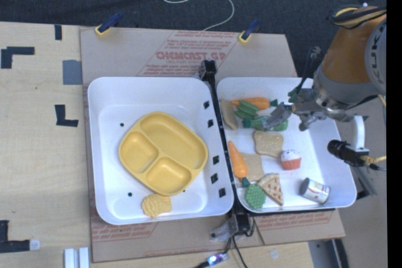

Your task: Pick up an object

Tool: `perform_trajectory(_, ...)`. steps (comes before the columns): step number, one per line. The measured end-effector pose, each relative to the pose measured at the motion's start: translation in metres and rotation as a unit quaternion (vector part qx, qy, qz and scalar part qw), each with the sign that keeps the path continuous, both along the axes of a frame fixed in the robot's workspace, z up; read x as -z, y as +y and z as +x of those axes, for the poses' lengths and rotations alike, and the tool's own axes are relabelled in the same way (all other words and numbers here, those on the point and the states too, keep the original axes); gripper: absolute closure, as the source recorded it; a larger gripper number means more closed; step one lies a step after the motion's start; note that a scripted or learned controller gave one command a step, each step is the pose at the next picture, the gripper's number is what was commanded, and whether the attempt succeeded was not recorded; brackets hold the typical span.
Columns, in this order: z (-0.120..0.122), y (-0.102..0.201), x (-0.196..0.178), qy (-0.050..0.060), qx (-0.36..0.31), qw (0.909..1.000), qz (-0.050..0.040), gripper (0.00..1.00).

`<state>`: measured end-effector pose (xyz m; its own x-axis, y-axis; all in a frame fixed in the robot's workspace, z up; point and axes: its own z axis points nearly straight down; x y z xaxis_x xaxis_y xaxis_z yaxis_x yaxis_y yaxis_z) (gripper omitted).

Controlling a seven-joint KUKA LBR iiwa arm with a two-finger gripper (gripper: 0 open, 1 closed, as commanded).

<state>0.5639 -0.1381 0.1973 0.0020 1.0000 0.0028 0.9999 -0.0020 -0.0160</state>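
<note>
Approach step. End effector (276, 117) low in right white bin (333, 198), over green toy veg (248, 111) by orange carrot (253, 101); finger state: can't tell. Next: descend, clamp, lift.

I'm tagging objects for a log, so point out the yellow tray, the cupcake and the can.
yellow tray (164, 150): camera view, on the ridge between its compartments.
cupcake (289, 160): camera view, on its middle, where topping meets red cup.
can (313, 190): camera view, on its silver side.
</note>
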Motion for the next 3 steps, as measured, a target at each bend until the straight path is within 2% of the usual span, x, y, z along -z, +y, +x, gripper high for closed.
perform_trajectory(1,0.003,0.0,-0.008,-0.007,-0.002,1.0,-0.001,0.0)
perform_trajectory(3,-0.008,-0.002,0.107,-0.004,-0.002,1.0,-0.001,0.0)
